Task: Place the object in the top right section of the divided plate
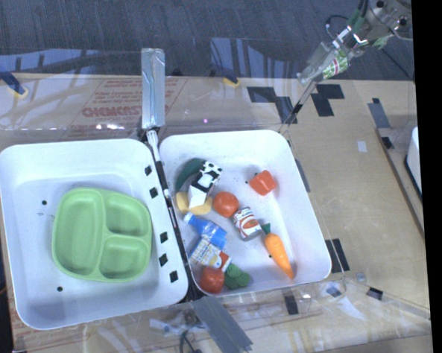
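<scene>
Camera view, from above: the bench [357,201] spreads pale and taped under two white bins set side by side. The left bin [11,170] holds the green divided plate [68,241], which lies flat near its middle; the plate's top right section [126,213] faces the wall shared by the bins. The right bin [295,167] carries all the loose toy food, so the object for the task lies somewhere in that heap, well apart from the plate. Which piece is meant I cannot tell.

My arm [379,9] comes in at the upper right corner, and my gripper [292,114] slants down toward the far right corner of the right bin, above its rim and away from the heap. It looks blurred, so I cannot tell whether my jaws are released or clenched.

A strip of silver tape [153,87] stands upright at the far end of the shared wall. Among the toys, a black-and-white carton [203,180] leans near the shared wall. A carrot [279,254] lies by the near right wall. A blue bottle [207,229] sits below a red tomato [225,204], with a small can [245,223] just beside them. An orange-red piece [263,183] rests alone toward the far side.
</scene>
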Controlling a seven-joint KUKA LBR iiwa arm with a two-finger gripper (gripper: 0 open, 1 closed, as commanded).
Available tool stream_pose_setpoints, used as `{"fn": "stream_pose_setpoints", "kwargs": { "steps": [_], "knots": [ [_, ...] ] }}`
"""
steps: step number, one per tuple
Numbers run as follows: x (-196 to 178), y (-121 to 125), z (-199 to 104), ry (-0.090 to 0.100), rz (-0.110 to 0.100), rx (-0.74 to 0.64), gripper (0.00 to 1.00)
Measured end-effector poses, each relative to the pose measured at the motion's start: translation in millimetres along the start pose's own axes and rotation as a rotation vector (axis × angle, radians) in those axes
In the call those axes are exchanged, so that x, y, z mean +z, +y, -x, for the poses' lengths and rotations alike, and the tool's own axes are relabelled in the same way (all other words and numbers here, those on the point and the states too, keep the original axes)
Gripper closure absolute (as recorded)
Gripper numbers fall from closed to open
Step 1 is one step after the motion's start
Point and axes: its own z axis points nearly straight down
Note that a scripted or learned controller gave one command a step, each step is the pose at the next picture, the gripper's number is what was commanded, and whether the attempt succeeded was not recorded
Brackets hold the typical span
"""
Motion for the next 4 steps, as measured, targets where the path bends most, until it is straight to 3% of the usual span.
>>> {"fn": "stream_pose_setpoints", "kwargs": {
  "steps": [3, 4],
  "knots": [
    [0.5, -8.1, -2.9, 0.007, -0.005, -0.778, 0.00],
    [-0.2, -7.6, -2.6, 0.005, -0.003, -0.847, 0.00]
  ]
}}
